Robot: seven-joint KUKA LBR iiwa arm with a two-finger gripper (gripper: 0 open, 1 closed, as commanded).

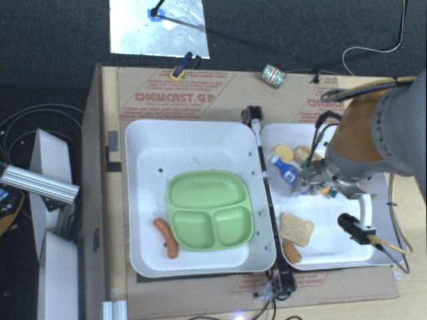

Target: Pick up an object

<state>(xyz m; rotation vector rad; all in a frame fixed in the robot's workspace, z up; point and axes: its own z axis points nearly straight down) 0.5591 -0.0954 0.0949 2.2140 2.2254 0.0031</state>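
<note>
Nearest the viewer, an orange-brown oblong piece [291, 252] lies in the near-left corner of the right bin [323, 245], against the bin's left wall. Just beyond it, touching or nearly so, rests a tan ridged square [297, 229].

Farther back in the same bin, a blue object [287, 172] lies close to the left wall, with a yellow piece [285, 153] just beyond it toward the far-left corner. The end effector [307, 181] is low over the bin floor immediately right of the blue object. Whether it touches that object, and whether it is spread or pressed together, cannot be told from this slant. A small orange bit [328, 192] lies just right of the end effector.

The arm [373, 135], grey with an orange band, enters from the right and covers the far-right part of this bin.

The left bin [147, 179] adjoins the right one. It holds a green divided plate [210, 209] near its centre. A reddish sausage [167, 237] lies on the bin floor just off the plate's near-left edge.

Both bins sit on a cardboard-covered table [200, 95]. On its far strip stands a small green can [273, 75]. Beyond the table's far edge, a silvery sheet [160, 15] lies on the dark floor.
</note>
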